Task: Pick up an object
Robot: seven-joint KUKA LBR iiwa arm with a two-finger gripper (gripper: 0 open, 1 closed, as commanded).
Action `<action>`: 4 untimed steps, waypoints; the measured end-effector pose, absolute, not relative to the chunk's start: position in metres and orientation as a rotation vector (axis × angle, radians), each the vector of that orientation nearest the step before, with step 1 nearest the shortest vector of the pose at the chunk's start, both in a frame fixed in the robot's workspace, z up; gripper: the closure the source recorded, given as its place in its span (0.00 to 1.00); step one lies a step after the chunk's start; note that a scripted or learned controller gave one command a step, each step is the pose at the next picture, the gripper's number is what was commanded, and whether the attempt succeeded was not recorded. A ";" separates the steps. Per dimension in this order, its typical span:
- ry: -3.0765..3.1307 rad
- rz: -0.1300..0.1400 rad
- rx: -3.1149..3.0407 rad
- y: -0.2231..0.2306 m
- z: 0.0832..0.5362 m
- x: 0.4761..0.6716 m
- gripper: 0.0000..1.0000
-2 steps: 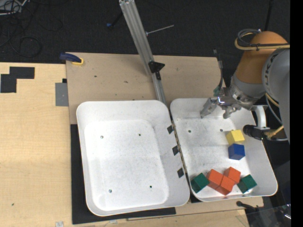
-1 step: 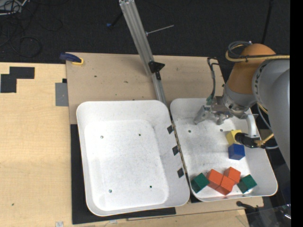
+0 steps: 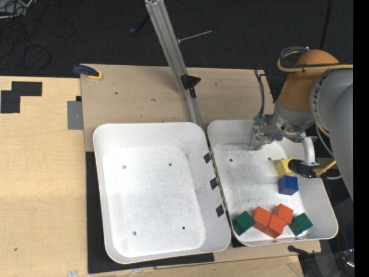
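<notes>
The gripper (image 3: 258, 138) hangs low over the far part of the right bin (image 3: 242, 172), above bare floor; whether it is spread or closed cannot be told at this angle, and nothing shows between its tips.

Nearest the camera, along that bin's front wall, sit a green block (image 3: 243, 221), two orange blocks (image 3: 271, 220) pressed together, and a second green block (image 3: 300, 223). Farther back lie a blue cube (image 3: 287, 184) and, just behind it, a yellow block (image 3: 283, 167), both well apart from the gripper.

The likely risk is closing on nothing, since no object lies under the tool. In the front cluster, touching blocks could jam the jaws or be nudged against the wall.

The left bin (image 3: 115, 137) lies beside it, and an aluminium rail (image 3: 170, 45) slants up behind.
</notes>
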State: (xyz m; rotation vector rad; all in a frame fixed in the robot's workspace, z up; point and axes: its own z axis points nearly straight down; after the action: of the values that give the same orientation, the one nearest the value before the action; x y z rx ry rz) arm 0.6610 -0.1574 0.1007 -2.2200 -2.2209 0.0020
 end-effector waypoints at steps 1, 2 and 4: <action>-2.225 -0.004 -2.222 -0.150 0.148 0.664 1.00; -2.221 -0.003 -2.226 -0.152 0.196 0.656 1.00; -2.222 0.002 -2.214 -0.106 0.235 0.654 1.00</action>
State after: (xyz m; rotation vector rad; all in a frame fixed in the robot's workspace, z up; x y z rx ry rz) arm 0.6545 -0.1064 0.2349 -2.2138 -2.2224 0.0018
